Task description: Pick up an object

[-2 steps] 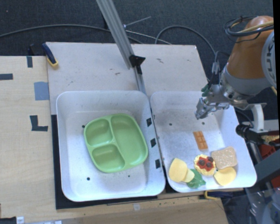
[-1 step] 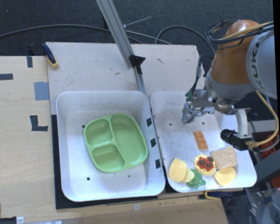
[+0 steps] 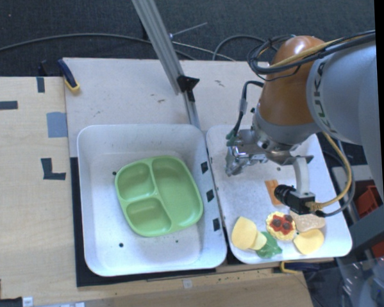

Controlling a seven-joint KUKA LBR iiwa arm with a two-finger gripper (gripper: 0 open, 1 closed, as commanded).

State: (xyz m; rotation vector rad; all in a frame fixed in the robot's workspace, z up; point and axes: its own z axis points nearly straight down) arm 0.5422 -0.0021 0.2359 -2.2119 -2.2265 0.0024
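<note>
Bench (image 3: 131,98) bearing two shallow white bins side by side, seen from above at a slant; left bin (image 3: 94,187) holding a green divided plate (image 3: 159,196) with three compartments, lying flat near the bin's middle; right bin (image 3: 245,192) holding a cluster of small toy food pieces along its near edge; yellow round piece (image 3: 243,232) at the cluster's left, touching a small green piece (image 3: 269,248); red-and-yellow flower-like piece (image 3: 280,224) just beside a tan bread-like slice (image 3: 308,222); second yellow piece (image 3: 309,242) at the near right corner; small orange piece (image 3: 272,189) lying apart, farther up the bin floor; grey arm (image 3: 343,90) with its orange band (image 3: 294,80) reaching in from the right, over the far half of the right bin; gripper (image 3: 234,161) hanging above bare bin floor near the divider between the bins, well apart from the food cluster; whether its fingers are spread or closed cannot be told from this angle, and nothing is seen between them; metal pole (image 3: 164,48) crossing the bench's far side at a slant; dark cables (image 3: 109,38) trailing behind the bench
</note>
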